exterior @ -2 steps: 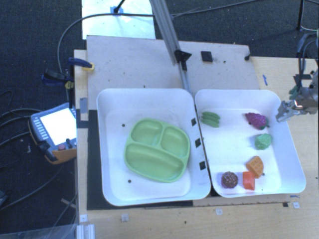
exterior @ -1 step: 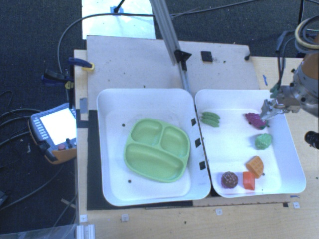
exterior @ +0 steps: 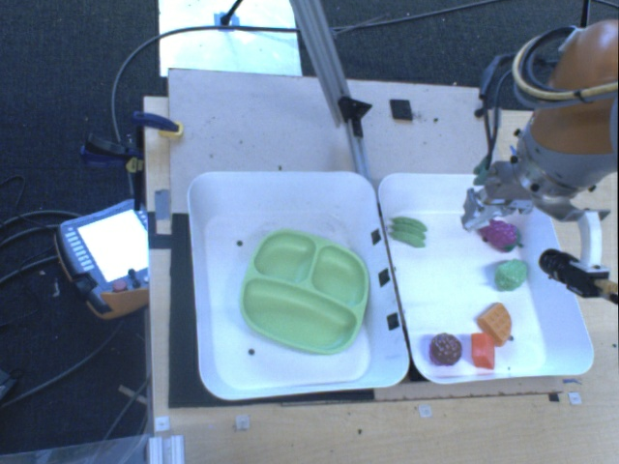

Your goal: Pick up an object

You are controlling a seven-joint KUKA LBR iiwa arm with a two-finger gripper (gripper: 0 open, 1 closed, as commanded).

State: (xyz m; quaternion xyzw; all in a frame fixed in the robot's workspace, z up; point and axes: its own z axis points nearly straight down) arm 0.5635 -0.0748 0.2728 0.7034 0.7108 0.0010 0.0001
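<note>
The right bin (exterior: 435,278) holds several small toys. A green pea pod (exterior: 407,230) lies near its left wall. A purple bumpy toy (exterior: 501,235) sits at the upper right, with a green lump (exterior: 511,275) just below it. Along the front lie an orange piece (exterior: 494,323), a red block (exterior: 483,351) and a dark maroon ball (exterior: 445,348). My gripper (exterior: 486,208) hangs at the purple toy's upper left edge, touching or nearly touching it. Nothing shows as held.
A light green divided plate (exterior: 306,290) lies in the left bin (exterior: 222,259). A metal pole (exterior: 329,66) slants across the bench behind the bins. A black part of the arm (exterior: 575,274) juts over the right bin's right rim.
</note>
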